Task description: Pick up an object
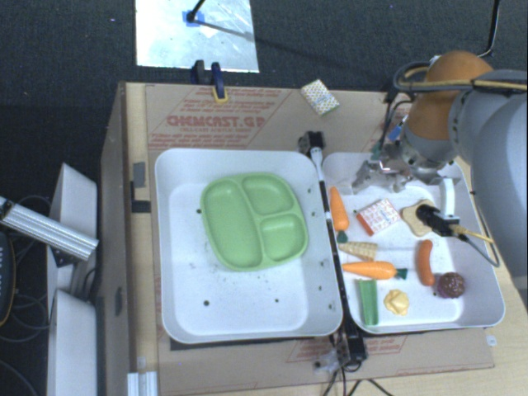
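Cardboard-topped bench (247, 114) bears two white bins (190, 304) over dark carpet (66, 48).

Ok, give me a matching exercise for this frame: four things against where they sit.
Things:
1 green plate
2 pincer
3 brown ball
4 patterned block

Places:
A on the bench, behind the bins
B right bin, far end
C left bin
D right bin, near right corner

Pairs: 1-C, 2-B, 3-D, 4-A
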Robot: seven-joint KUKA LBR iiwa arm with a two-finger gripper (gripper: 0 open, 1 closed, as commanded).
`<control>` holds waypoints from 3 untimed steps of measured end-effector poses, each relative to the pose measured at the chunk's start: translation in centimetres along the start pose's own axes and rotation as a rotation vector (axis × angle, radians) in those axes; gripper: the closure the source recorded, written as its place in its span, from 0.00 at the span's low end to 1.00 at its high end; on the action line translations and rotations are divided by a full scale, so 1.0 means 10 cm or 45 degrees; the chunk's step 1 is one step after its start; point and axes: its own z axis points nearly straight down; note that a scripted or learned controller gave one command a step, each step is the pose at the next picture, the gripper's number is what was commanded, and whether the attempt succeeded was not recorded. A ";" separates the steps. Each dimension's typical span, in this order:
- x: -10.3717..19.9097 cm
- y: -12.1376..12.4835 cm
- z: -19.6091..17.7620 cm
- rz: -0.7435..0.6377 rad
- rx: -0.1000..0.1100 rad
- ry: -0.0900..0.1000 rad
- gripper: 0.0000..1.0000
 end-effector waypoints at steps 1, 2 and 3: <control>0.08 0.00 0.00 0.000 0.001 -0.001 0.00; 0.26 0.00 0.00 -0.001 0.001 0.000 0.00; -0.37 0.00 -0.01 0.004 -0.001 -0.003 0.00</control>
